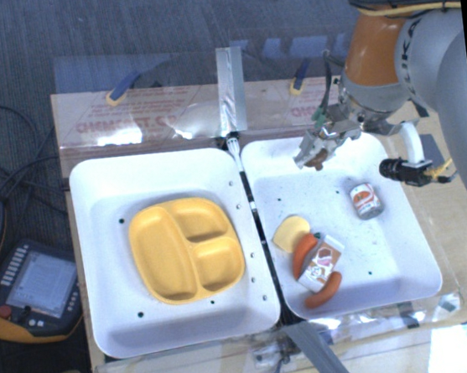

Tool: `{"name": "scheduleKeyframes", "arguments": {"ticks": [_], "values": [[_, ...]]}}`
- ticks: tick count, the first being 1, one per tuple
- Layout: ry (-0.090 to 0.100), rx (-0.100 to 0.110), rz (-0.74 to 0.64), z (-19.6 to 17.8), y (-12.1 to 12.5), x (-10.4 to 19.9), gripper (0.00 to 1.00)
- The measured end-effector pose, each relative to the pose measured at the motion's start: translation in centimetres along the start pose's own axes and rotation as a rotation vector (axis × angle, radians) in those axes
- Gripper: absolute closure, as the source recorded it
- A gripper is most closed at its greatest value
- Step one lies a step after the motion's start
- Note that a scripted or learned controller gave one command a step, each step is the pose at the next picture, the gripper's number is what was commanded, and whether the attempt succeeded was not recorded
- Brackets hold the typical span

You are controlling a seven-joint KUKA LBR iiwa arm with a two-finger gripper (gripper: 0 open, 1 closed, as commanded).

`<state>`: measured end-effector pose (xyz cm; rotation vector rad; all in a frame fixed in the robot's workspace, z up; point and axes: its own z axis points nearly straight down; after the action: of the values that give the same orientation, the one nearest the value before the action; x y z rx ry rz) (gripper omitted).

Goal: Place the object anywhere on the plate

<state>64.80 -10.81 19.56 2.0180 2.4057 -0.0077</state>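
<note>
A yellow plate with three compartments lies in the left white bin. My gripper hangs over the far left part of the right bin, well right of the plate. It is shut on a small brown object that shows between the fingertips. The plate has nothing on it.
The right bin holds a small can on its side, a pale yellow piece, an orange-red carrot-like piece, a white and red packet and a red sausage-like piece. A raised divider separates the bins.
</note>
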Motion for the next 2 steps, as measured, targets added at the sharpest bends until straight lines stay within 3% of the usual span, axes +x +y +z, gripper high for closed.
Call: {"name": "scheduleKeyframes", "arguments": {"ticks": [1,2], "values": [[0.005,0.0,-0.104,1.3,-7.1,8.5,1.0],[0.005,-0.002,-0.366,-2.3,-8.7,17.8,1.0]]}}
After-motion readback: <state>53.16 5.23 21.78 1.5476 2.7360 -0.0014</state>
